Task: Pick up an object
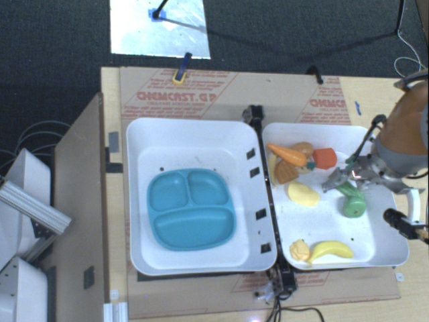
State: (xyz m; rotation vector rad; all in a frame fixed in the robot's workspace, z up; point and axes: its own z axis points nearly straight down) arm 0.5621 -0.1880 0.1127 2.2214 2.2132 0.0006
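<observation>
Lying nearest the camera, at the front of the right bin (385,250), are a yellow banana (330,250) and, touching its left end, a small yellow lumpy piece (299,249). Farther back, a green cylindrical toy (352,202) is resting on the bin floor just below the gripper (343,178), with a pale yellow lemon-like piece (303,194) sitting to its left, apart from it. The gripper is hanging low over the middle of this bin, its metal fingers pointing leftward; whether they are spread or closed cannot be told, and nothing is showing between them. The arm (407,134), grey with an orange band, is reaching in from the right. Beyond the gripper, along the back of the bin, an orange carrot (289,155) is lying tilted across a brown piece (286,172), and a red block (325,157) is sitting just right of the carrot's thick end. In the left bin (144,146), a blue divided plate (192,208) is lying flat near the middle. Both bins are standing on a cardboard sheet (221,89) printed with red lettering.
</observation>
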